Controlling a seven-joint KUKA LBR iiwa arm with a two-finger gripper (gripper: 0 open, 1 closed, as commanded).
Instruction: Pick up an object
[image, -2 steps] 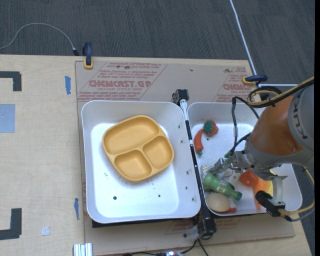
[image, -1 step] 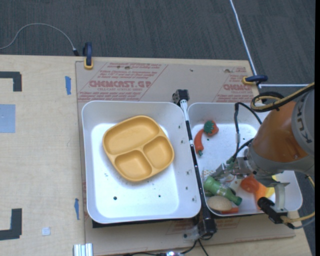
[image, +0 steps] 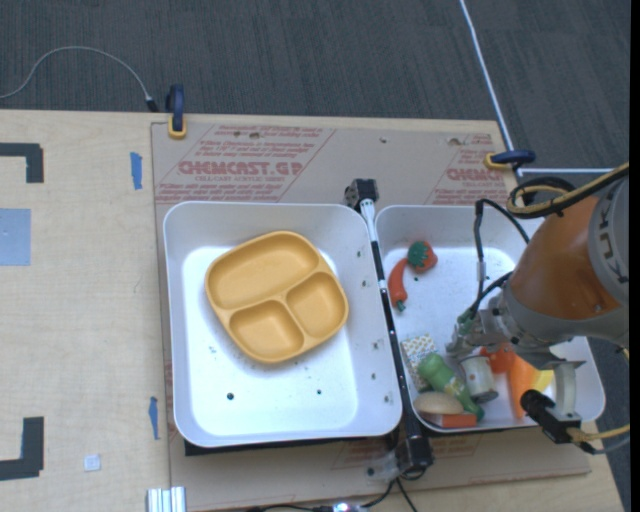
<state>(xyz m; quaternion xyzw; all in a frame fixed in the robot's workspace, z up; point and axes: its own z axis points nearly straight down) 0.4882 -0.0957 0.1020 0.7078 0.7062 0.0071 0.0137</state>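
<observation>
My gripper (image: 472, 372) is low in the right bin (image: 452, 225), over the heap of small things at the bin's near edge. I cannot tell what state it is in; my own wrist and the orange band cover most of it from above.

The nearest thing to take is the green piece (image: 434, 371), just beside my gripper at its 9 o'clock, touching or almost touching. It seems to lie with its long axis running from 10 to 4 o'clock, though its lower end runs under my gripper. Below it, at my 7 o'clock, sits a pale rounded piece (image: 437, 403) on a red strip (image: 458, 421). At my 3 o'clock is an orange piece (image: 521, 376), partly under my arm.

Well apart, at 11 o'clock, lie the red pepper (image: 398, 284) and a strawberry (image: 421, 256), both clear of me.

The left bin (image: 190, 300) holds only a yellow divided plate (image: 276, 295), far off at 9 o'clock.

I judge the green piece the likeliest target, but what is directly beneath my gripper is hidden.
</observation>
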